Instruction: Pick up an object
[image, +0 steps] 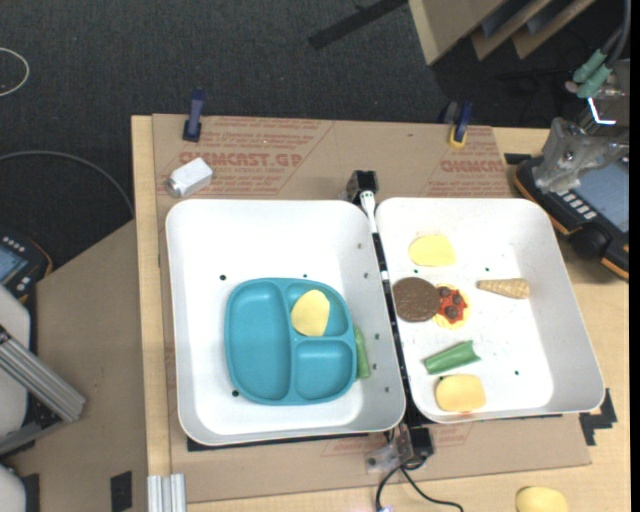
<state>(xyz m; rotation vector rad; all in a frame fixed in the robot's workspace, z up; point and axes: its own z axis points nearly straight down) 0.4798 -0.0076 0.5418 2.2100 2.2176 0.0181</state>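
Camera view: brown disc in right bin

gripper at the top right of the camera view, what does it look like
The gripper looks like a pale, silvery cluster of metal and partly see-through parts. Thin white cables run above it, with a green connector near the top. Any markings are too small to read.

Lying loose in the right bin: pale yellow disc, brown round patty touching a red-and-black piece, tan cone, green strip, yellow lump. Resting in the left bin's teal divided tray: yellow oval.
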